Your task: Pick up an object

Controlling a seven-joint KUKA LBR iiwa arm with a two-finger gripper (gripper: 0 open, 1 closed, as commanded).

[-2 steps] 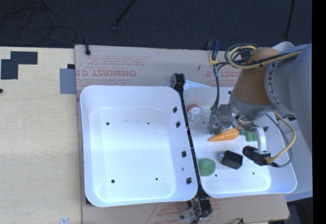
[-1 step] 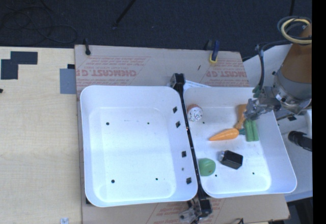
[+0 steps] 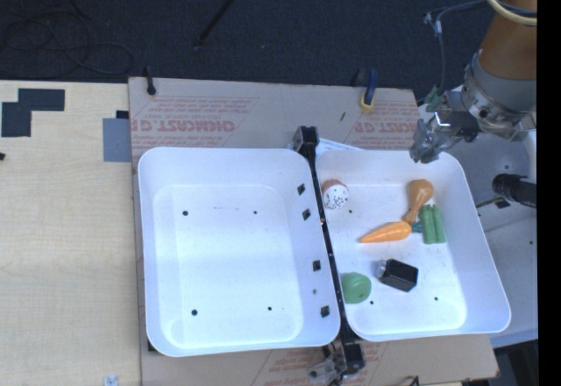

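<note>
Camera view: all the pickable items sit in the right bin (image 3: 486,305), likely a loose scatter for grasp trials. Below the gripper (image 3: 427,147) and closest to it: an orange gourd-shaped toy (image 3: 419,195), a green stick (image 3: 432,224) touching it, and a carrot (image 3: 386,233). Further down and left of the tool: a speckled ball (image 3: 334,195), a green ball (image 3: 356,287) and a black block (image 3: 399,274). The left bin (image 3: 149,200) lies well left. The arm reaches in from the right, wrist angled down over the bin's upper right corner, nothing visibly held. Finger spacing: cannot tell.
</note>
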